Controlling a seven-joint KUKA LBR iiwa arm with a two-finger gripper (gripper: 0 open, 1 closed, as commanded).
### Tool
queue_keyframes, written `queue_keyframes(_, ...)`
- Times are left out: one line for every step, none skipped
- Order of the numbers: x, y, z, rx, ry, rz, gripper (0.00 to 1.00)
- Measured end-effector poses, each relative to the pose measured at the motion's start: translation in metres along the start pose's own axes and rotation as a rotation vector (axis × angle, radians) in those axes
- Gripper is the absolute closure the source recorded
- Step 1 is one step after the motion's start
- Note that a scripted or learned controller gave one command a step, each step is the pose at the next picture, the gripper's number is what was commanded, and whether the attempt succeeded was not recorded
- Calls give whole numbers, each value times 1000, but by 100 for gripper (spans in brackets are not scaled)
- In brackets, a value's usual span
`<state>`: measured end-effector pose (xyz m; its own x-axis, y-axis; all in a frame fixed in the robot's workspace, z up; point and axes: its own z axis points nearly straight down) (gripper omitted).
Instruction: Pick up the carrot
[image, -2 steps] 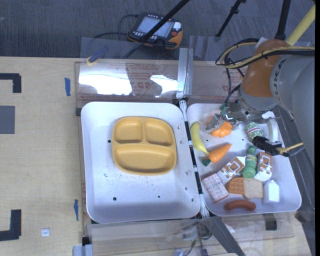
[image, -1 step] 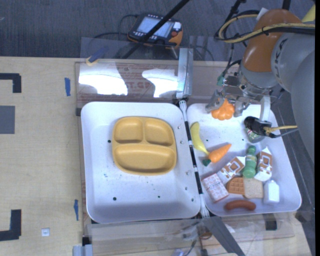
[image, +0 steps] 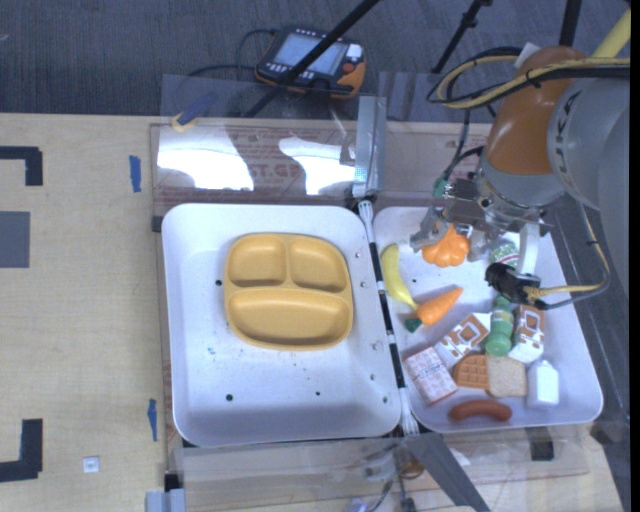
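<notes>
- So, landmark first: the right-hand shallow white plastic bin (image: 575, 385) holds all the toy food, and I'll place everything against it.
- The small orange plastic carrot with a green leafy end (image: 437, 304) lies in the left half of that bin, roughly mid-height, just beside the yellow plastic banana (image: 396, 277) along the bin's left wall.
- Its long axis runs on a diagonal: green stub toward the bin's lower left, orange tip toward the upper right.
- The grey arm's two-finger gripper (image: 462, 232) sits over the bin's upper part, right above a round orange toy fruit (image: 447, 249), maybe a pumpkin or bell pepper, hard to say.
- How far the fingers are spread I honestly can't tell; the wrist and that orange fruit clutter the view, and I can't see anything clearly pinched between them.
- Key relation: the carrot lies just toward the bin's near edge from the fingers, close but apart.
- My guess is the next move needs a short shift that way, with the fingers closing across the diagonal rather than along it.
- Risk: grabbing the orange fruit or nudging the banana instead.
</notes>
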<state>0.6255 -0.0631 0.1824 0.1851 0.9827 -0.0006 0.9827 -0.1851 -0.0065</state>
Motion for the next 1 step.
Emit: queue_keyframes(41,-32,-22,2,-1,433,100)
